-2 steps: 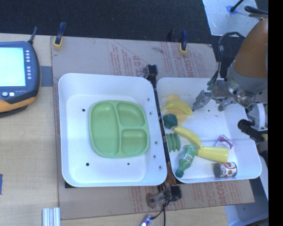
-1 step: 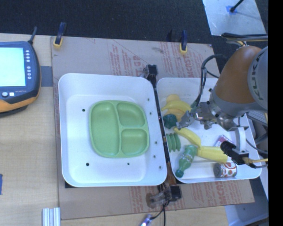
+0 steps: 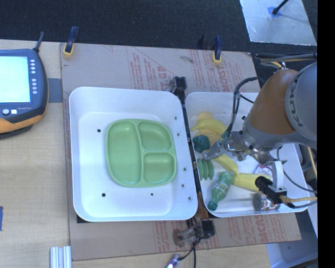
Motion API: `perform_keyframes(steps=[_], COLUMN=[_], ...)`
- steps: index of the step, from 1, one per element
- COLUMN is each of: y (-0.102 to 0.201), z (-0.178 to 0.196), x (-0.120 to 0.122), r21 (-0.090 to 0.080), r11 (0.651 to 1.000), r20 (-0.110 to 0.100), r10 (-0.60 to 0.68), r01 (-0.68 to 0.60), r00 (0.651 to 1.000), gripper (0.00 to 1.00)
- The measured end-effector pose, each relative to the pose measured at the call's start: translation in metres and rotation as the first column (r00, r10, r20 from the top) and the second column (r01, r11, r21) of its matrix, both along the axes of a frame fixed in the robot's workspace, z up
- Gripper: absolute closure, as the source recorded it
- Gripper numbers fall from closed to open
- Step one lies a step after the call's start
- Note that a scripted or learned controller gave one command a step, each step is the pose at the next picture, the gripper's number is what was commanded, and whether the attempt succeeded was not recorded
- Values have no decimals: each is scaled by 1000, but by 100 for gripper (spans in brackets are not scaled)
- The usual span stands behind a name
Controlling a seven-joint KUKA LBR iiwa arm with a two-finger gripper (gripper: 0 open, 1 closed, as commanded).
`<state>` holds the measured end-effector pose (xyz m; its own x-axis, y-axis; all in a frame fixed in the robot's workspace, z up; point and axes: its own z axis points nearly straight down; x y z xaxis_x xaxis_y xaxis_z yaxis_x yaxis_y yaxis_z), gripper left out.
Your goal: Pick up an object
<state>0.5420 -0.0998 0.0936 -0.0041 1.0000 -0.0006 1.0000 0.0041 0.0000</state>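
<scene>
Pincer (image 3: 214,149): grip we cannot tell; right bin (image 3: 243,210) holds bananas (image 3: 207,128), bottle (image 3: 220,187); left bin (image 3: 84,149) holds green tray (image 3: 140,152).

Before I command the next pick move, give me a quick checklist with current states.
1. Gripper above the right-hand white bin: ok, it sits low over the pile.
2. Object between the fingers: cannot tell; the view is too small there.
3. Targets close by: ok; a dark teal round object, a yellow banana-shaped toy and a ribbed green piece lie around the gripper.
4. Green plastic bottle lying down: ok, near the bin's front wall.
5. Left-hand white bin holds the green divided plate: ok, away from the arm.
</scene>
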Motion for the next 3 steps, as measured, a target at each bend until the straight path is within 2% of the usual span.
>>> perform_keyframes(steps=[1, 2, 3], y=[6, 6, 74], z=[-2, 9, 98], x=[84, 84, 20], r21=[1, 1, 2], r11=[1000, 1000, 1000], r20=[-3, -5, -5], r10=[-1, 2, 1], r01=[1, -2, -1], r00=[1000, 1000, 1000], gripper=[0, 100, 100])
